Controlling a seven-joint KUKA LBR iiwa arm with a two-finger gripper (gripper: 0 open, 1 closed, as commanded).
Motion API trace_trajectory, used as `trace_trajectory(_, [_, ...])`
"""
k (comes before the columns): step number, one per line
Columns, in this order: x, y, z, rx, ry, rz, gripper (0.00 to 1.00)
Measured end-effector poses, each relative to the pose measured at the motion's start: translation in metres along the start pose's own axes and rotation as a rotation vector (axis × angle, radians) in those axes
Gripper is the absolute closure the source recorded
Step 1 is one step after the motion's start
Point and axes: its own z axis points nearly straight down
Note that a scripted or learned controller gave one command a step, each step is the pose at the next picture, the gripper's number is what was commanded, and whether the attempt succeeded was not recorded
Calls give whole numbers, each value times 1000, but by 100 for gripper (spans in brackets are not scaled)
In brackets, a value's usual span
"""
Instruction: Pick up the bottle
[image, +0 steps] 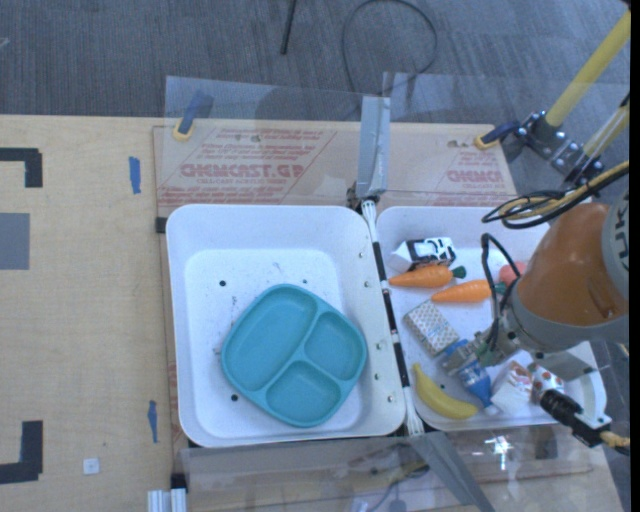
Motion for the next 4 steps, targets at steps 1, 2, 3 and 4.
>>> trace_trajectory(1, [34, 16, -154, 13, 8, 48, 100])
trace_trajectory(2, [50, 30, -84, 14, 11, -114, 100])
trace_trajectory(3, [15, 43, -84, 11, 7, -41, 100])
trace_trajectory(4, [-42, -13, -3, -13, -12, 22, 100])
